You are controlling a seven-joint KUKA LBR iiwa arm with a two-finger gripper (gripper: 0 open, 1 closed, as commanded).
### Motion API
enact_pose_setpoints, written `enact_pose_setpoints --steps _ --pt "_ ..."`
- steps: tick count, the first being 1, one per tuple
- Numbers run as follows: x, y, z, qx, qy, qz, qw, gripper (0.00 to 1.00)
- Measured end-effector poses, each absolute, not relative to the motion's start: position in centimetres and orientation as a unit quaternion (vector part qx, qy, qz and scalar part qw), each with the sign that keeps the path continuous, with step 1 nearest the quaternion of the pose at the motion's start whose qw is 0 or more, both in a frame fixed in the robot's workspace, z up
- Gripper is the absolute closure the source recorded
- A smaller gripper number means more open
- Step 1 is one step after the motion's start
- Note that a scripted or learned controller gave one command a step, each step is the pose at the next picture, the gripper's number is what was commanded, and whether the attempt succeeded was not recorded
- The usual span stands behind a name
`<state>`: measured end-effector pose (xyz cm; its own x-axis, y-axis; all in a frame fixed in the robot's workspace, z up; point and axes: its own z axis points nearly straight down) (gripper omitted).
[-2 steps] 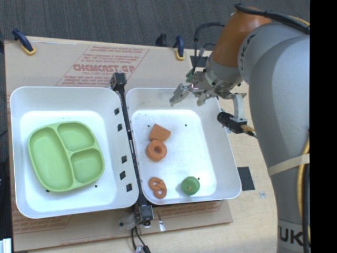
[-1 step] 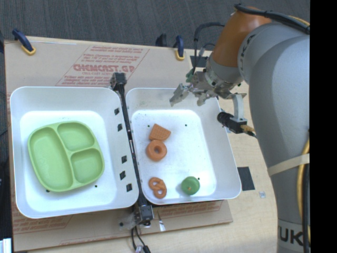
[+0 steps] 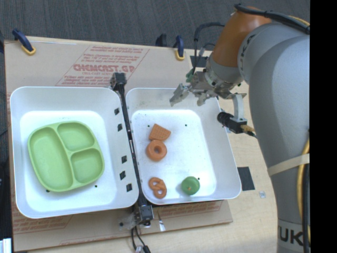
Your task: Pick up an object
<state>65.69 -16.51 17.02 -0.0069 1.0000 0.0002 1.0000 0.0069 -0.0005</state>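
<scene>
Hand (image 3: 190, 95) seen above right bin's far rim (image 3: 158, 91), fingers spread, nothing held. Orange ring (image 3: 156, 151) lies mid-bin, beside wedge (image 3: 159, 133). Ring should be straddled squarely, wedge avoided, before closing.

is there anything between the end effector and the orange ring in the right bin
Nothing visible. The end effector is above the right bin's far rim, and bare bin floor lies between it and the ring. The wedge sits just beyond the ring, off the direct line.
</scene>
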Motion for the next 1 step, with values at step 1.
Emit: enact_pose_setpoints --steps 1 --pt "65.69 -16.51 17.02 -0.705 -0.710 0.0001 0.000 0.00"
